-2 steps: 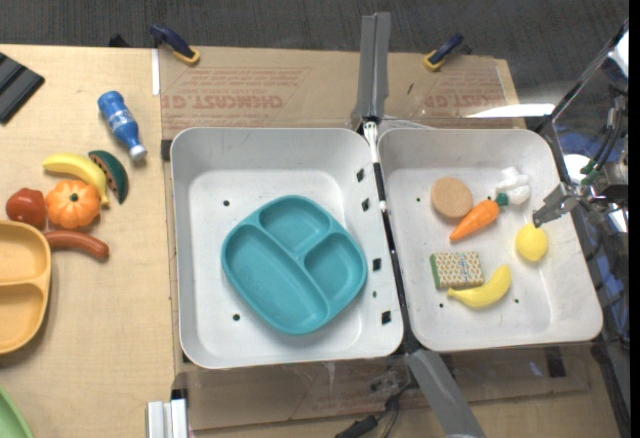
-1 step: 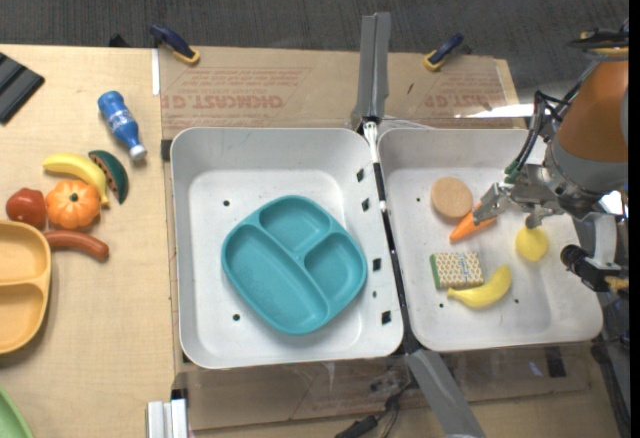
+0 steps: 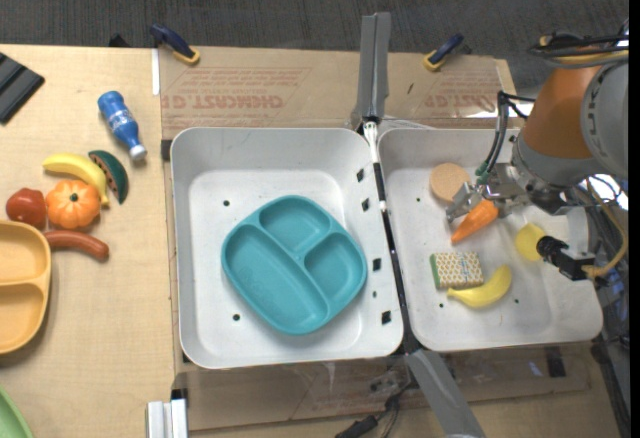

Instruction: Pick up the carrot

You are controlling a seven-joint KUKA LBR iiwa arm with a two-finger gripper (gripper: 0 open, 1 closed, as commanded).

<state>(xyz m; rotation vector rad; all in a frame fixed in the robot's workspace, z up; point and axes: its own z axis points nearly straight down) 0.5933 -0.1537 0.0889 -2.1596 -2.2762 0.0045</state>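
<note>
Camera view, sweeping L to R: way off to the fingers' left, on the bare bench, sits a yellow-orange dish point(image 3: 22, 291), w/ a tomato point(image 3: 25, 207), small pumpkin point(image 3: 73, 205), sausage point(image 3: 77, 244), a banana point(image 3: 74, 171) and an avocado half point(image 3: 112, 174) bunched near it. Blue bottle point(image 3: 121, 125) lies just above that bunch. Next comes the left bin point(image 3: 195, 326), holding a teal divided plate point(image 3: 292, 264), well left of the fingers. Over the divider and into the right bin point(image 3: 560, 321): tan round piece point(image 3: 447, 182) just up-left of the fingers, sponge point(image 3: 457, 270) below them, a second banana point(image 3: 484, 288) touching the sponge's lower right edge. And here's the action: the carrot point(image 3: 474, 220) lies tilted, thick end up-right, right at the gripper point(image 3: 482, 197). Fingers look closed down around the carrot's upper end, gripping it, carrot still low in the bin. Lemon point(image 3: 530, 242) sits just right of and below the fingers. Arm point(image 3: 575, 121), orange band & grey, comes in from the right.
</note>
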